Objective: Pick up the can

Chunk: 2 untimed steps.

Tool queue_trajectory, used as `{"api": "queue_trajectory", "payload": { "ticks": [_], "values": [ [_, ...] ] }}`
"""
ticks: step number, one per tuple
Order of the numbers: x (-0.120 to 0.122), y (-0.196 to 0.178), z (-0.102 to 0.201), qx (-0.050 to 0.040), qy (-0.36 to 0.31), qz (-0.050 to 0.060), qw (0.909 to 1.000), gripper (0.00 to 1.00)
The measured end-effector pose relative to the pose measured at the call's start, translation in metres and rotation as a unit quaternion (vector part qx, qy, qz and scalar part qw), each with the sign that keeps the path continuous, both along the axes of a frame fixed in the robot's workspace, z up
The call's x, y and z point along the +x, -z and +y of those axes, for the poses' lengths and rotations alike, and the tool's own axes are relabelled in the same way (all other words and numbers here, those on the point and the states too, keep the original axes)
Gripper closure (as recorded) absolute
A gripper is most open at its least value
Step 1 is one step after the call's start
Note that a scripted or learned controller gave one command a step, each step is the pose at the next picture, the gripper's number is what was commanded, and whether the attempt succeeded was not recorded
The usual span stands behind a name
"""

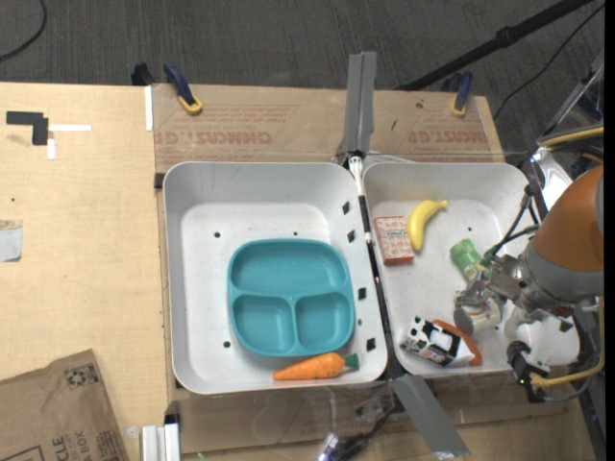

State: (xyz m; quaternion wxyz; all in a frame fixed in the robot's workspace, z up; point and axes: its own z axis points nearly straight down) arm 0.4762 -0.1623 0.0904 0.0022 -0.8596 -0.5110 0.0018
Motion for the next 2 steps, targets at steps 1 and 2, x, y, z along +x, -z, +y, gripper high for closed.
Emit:
{"api": "queue_trajectory", "payload": {
  "ticks": [1,2],
  "values": [
    [0.022,-0.065,-0.015,-0.0015,0.084,0.0,0.9965,0.0],
    [0.0,-0.002,0.026,0.0,-0.044,0.0,0.999,0.0]
  ]
}}
